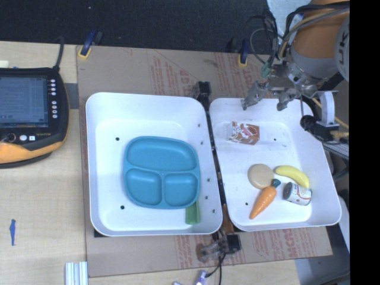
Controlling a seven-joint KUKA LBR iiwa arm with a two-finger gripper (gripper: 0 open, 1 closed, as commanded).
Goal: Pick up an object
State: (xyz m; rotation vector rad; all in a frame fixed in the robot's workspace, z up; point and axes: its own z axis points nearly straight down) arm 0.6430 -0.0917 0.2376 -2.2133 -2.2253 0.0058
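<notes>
The right bin [309,218] holds a brown snack packet [244,133] near its back, a tan round cookie [259,175], an orange carrot [263,200], a yellow banana [292,174] and a small can [297,194] lying on its side. My gripper [266,99] hangs above the back edge of that bin, up and to the right of the packet. Its two fingers are spread apart with nothing between them.
The left bin [101,159] holds a blue divided plate [161,171] and a green block [192,214] at its front right corner. A teach pendant [29,114] lies at the far left. Clamps sit between the bins at the back and front.
</notes>
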